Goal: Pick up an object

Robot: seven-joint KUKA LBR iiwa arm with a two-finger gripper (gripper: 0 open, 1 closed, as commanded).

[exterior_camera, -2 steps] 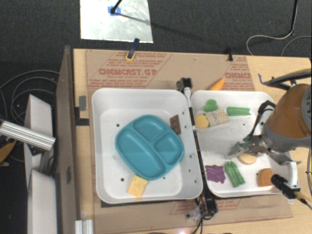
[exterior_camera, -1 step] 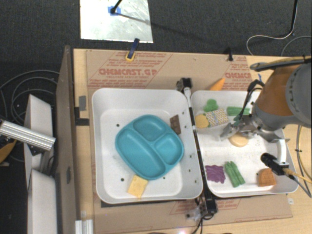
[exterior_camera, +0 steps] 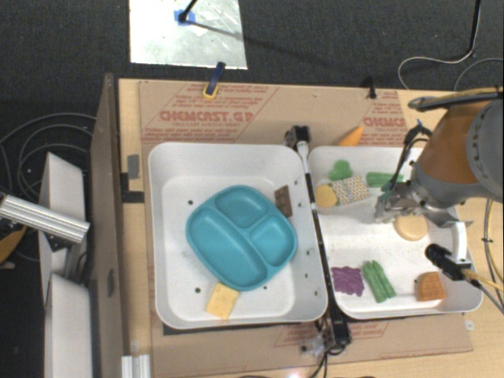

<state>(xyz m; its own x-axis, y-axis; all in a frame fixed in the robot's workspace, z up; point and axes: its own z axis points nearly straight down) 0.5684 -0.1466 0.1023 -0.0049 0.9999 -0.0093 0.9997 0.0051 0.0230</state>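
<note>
my fingers: low in the right white bin, spread or pinched I cannot tell | target: round tan disc-shaped piece just beside them | risk: closing off-centre likely nudges it away

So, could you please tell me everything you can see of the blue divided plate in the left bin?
The blue divided plate is a turquoise, plastic-looking tray with rounded corners and raised ridges splitting it into three compartments, with nothing in them. It lies flat, right side up and turned at a slant, on the floor of the left bin. A small brown block sits at its upper right edge, and a yellow piece lies just below it.
</note>
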